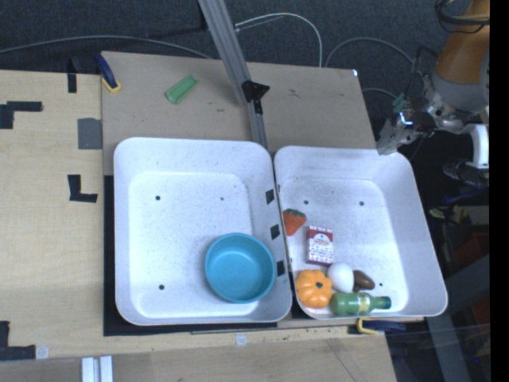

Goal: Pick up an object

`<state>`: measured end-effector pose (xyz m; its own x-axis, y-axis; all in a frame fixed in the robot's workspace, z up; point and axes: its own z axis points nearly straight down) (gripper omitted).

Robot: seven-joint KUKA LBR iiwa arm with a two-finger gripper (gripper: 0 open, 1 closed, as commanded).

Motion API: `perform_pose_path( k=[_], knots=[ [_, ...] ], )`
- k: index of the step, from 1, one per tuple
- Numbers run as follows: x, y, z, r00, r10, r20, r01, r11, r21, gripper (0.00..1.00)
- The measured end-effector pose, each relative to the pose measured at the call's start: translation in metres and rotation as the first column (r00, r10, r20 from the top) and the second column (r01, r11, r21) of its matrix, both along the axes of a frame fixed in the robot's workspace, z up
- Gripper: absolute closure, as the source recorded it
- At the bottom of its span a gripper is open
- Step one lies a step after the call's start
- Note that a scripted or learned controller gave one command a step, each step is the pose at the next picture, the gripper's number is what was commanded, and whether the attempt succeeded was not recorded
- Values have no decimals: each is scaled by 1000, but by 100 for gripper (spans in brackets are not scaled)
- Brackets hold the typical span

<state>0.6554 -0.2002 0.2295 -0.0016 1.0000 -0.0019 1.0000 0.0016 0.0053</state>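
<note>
While the gripper (391, 137) hangs just past the far right corner of the right bin (413, 213), whether it is parted or closed cannot be told. Nothing visible sits in it. In that bin's near end lie a strawberry (293, 220), a red carton (320, 245), an orange pumpkin (313, 288), a white egg (341, 277) and a green bottle (359, 302). A blue bowl (239, 267) rests in the left bin (151, 213).

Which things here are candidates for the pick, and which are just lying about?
For the job:
blue bowl in the left bin
strawberry, red carton, orange pumpkin, white egg, brown piece, green bottle, all in the right bin
hand, above the right bin's far corner

Lying about:
green block
blue clamp
</note>
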Motion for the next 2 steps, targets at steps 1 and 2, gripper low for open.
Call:
perform_pose_path(
  k=[1,2],
  knots=[
    [-16,58,-2,1000,4,-6,-4,1000,3,100],
    [-25,105,-9,1000,4,-8,-4,1000,3,100]
  ],
)
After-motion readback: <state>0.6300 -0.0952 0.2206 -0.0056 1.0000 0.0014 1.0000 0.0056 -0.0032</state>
